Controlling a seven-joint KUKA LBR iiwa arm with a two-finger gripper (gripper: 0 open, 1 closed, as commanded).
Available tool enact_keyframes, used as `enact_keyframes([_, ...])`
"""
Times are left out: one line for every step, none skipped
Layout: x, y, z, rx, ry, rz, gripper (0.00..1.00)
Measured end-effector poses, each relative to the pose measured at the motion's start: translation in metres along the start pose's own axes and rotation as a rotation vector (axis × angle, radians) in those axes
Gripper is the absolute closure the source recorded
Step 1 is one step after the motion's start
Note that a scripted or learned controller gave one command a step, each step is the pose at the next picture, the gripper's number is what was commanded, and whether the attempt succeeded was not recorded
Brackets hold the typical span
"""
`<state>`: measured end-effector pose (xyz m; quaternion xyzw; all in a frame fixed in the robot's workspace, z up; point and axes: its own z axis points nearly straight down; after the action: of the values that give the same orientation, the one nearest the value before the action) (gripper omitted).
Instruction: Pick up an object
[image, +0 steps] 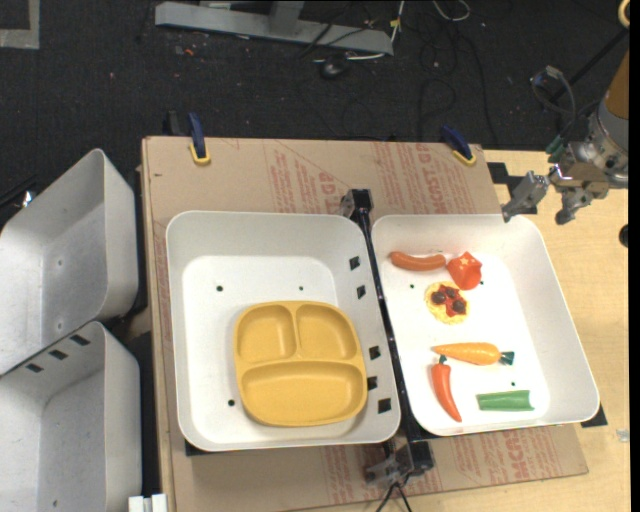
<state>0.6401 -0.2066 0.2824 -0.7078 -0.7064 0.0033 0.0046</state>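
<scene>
Two shallow white bins are sitting side by side on the bench, the left bin (190, 300) and the right bin (560, 330). A yellow divided plate (300, 362) is lying flat in the left bin, toward its near side, with its three compartments facing up. Six small toy foods are resting on the floor of the right bin: a sausage (418, 261) is lying near the far edge with a red pepper (465, 270) just beside it on the right; a small round pizza (447, 301) is sitting just below those two; an orange carrot (468, 352) is lying crosswise nearer the middle; a red chili (446, 390) is pointing toward the near edge below the carrot's left end; and a green piece (504, 401) is lying near the near edge, to the right of the chili. The gripper (550, 197) is hanging at the upper right, above the bench just outside the far right corner of the right bin, well apart from all the foods. Its two fingers are spread apart with nothing between them.
</scene>
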Motion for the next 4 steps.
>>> enact_keyframes([0.001,0.002,-0.008,-0.012,-0.003,-0.003,0.0])
enact_keyframes([0.005,0.012,0.045,-0.008,-0.002,-0.006,0.0])
enact_keyframes([0.005,0.011,0.088,-0.007,-0.002,-0.003,0.0])
enact_keyframes([0.0,0.01,0.133,-0.008,-0.002,-0.001,0.0])
